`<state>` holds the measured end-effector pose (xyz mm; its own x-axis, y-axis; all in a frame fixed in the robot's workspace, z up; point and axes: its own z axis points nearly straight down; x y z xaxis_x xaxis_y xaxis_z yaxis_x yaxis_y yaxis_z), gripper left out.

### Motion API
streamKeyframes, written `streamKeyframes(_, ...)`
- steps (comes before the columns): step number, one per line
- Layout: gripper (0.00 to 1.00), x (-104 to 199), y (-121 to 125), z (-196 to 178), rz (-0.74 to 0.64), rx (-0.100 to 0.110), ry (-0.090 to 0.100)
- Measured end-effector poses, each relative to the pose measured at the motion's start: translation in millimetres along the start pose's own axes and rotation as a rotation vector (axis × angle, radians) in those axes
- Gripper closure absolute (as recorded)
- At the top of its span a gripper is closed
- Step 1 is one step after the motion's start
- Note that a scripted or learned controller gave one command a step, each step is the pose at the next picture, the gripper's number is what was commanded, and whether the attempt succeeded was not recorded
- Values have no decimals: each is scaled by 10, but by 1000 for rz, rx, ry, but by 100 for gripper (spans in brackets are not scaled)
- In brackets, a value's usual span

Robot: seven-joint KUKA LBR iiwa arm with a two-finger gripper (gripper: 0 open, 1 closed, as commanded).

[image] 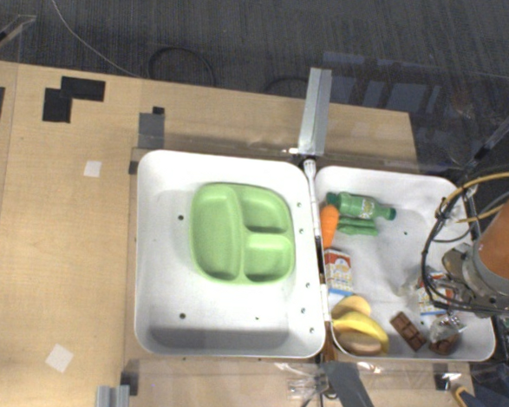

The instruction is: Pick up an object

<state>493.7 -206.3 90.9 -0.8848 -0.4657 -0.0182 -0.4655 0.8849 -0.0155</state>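
While the end effector (444, 323) sits low in the right bin's (395, 178) near corner, can't tell its grip state. Chocolate (407, 331) lies just beside it, banana (359, 323) nearby, carrot (329, 223) and green bottle (359, 206) farther back. Looks mid-approach; next it needs centering over one item.

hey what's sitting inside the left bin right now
One thing: a green divided tray with three compartments, lying flat near the middle of the left bin. Its compartments look bare. Anything beneath the tray is covered by it.
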Motion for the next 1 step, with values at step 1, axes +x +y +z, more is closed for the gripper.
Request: streamKeyframes(1,0,-122,-70,0,-387,-1,1)
